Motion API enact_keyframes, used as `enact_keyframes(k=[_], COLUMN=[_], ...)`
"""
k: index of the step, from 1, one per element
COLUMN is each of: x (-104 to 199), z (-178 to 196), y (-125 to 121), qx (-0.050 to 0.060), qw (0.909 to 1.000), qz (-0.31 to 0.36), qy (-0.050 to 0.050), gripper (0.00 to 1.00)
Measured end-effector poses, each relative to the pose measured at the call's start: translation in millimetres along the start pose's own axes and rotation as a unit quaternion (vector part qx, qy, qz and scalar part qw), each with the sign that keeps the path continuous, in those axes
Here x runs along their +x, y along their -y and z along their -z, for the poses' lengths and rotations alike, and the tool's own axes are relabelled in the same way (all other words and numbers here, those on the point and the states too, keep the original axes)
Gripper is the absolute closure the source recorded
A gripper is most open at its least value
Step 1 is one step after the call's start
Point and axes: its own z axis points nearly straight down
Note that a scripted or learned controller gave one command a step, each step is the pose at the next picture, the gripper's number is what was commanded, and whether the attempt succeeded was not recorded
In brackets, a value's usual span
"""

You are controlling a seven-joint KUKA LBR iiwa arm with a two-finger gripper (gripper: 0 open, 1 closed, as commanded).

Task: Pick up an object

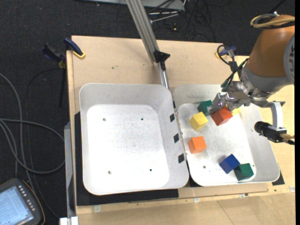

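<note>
Overhead, the camera view looks down on a wooden bench point(122, 62) bearing two shallow white bins side by side. The left bin point(86, 125) has a speckled floor. The right bin point(262, 149) holds all the loose blocks. The grey and orange arm point(274, 50) reaches in from the right, and its gripper point(220, 104) hangs low over the upper part of the right bin, directly above a red block point(222, 116). The gripper seems to touch or almost touch the red block's upper edge, yet whether the jaws are apart or together cannot be told, nor whether the block sits between them.

Crowding that spot, a dark green block point(204, 108) lies just left of the gripper, and a yellow block point(198, 121) sits just below it, both near the red block. An orange block point(197, 144) rests lower down, near the bin's left wall. A blue block point(229, 163) and a second green block point(244, 171) lie touching near the lower right corner, well apart from the gripper.

A slanted metal pole point(145, 32) crosses the bench toward the gap between the bins. Blue and yellow clamps point(72, 48) grip the bench's far corners, and cables lie on the dark floor.
</note>
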Motion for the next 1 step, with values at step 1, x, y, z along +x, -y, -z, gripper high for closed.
enact_keyframes(k=[1], x=[60.0], z=[5.0], y=[16.1], qx=[0.0], qw=[1.0], qz=[0.001], qy=[0.0], gripper=[1.0])
